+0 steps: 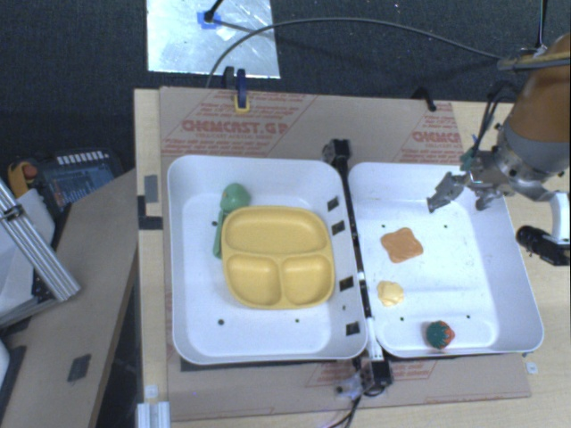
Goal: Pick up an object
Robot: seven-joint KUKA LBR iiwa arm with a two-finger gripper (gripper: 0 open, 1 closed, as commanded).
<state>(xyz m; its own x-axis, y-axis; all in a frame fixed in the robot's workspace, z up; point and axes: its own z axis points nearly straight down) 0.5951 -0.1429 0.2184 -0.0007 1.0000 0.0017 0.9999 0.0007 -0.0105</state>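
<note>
The right bin (500,266) holds an orange flat piece (401,244), a small pale yellow lump (389,292) and a green and red ball (438,333) near its front edge. My gripper (464,193) hangs over the far part of that bin, up and to the right of the orange piece, with its two fingers spread apart and nothing between them. The arm comes in from the right edge.
The left bin (192,239) holds a yellow divided tray (275,257) with a green object (230,205) lying against its far left side. A black divider (350,239) runs between the bins. A cable arcs over the back of the bench.
</note>
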